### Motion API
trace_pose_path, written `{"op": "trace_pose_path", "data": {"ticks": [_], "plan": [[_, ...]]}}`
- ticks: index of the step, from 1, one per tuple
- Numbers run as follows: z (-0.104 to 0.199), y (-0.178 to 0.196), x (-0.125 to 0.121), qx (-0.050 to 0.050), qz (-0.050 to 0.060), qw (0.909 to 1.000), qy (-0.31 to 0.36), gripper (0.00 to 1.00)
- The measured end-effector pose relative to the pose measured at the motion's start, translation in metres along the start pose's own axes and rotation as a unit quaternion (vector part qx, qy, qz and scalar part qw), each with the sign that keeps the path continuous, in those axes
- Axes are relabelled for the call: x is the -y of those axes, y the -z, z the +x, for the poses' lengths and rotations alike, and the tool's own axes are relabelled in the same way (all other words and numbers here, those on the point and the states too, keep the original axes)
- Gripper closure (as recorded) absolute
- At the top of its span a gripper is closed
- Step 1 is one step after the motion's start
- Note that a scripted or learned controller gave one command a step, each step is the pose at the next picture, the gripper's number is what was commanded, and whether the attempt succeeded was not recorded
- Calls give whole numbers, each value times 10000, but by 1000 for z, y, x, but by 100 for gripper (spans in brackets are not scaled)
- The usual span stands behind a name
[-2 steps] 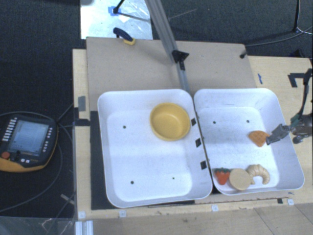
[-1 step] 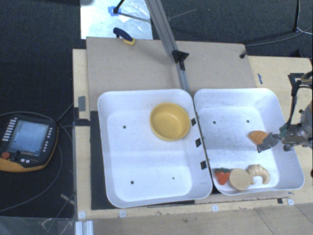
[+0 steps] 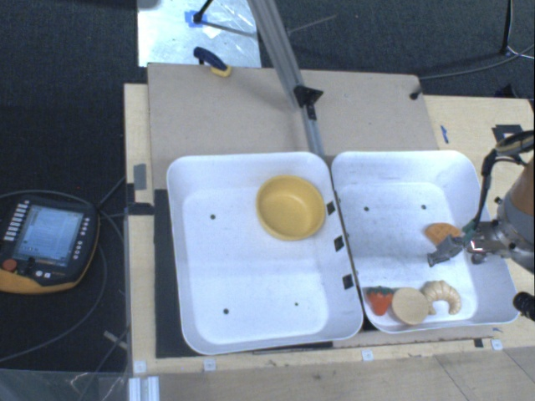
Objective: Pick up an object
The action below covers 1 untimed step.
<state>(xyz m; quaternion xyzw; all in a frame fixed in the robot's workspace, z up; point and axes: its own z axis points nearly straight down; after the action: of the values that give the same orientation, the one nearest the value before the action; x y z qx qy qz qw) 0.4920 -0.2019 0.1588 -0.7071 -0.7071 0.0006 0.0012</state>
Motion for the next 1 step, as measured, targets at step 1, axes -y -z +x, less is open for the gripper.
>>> {"op": "trace_pose_path", "data": {"ticks": [1], "plan": [[-5, -61, 2, -2, 7, 10000, -2, 0]]}}
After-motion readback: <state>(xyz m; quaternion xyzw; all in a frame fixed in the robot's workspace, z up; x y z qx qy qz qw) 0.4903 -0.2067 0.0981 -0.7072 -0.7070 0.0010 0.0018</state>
